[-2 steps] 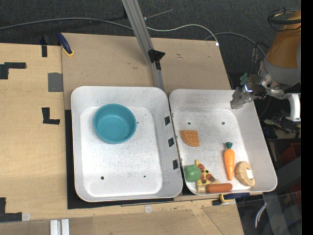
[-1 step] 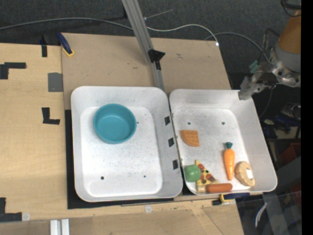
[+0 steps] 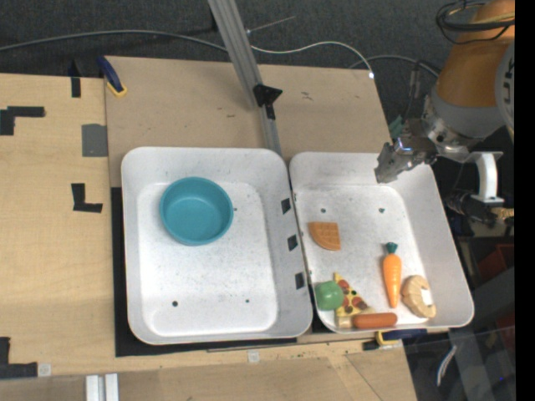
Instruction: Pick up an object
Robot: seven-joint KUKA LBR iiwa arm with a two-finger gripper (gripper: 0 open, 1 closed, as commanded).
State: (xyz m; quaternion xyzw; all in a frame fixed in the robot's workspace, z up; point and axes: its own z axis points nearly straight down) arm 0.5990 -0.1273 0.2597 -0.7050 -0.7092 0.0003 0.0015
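- Arm (image 3: 476, 82): bulky rounded casing, orange-amber on the visible segment, with a grey section at the far right edge.
- Wrist: pale grey metallic collar beneath the orange part.
- Black cables loop over the top of the casing; one thin cable runs down beside the wrist.
- Gripper (image 3: 389, 170): small, dark grey, metallic, angular.

Your arm (image 3: 472, 73) comes in from the right edge of the view, its bulky orange section high at the upper right and a grey wrist below it. From there the wrist slants down and to the left. Your hand (image 3: 391, 167) hangs at the end of it, dark and narrow, pointing down and left. Nothing shows between its tips. They are too small and dark here for you to judge how they stand.
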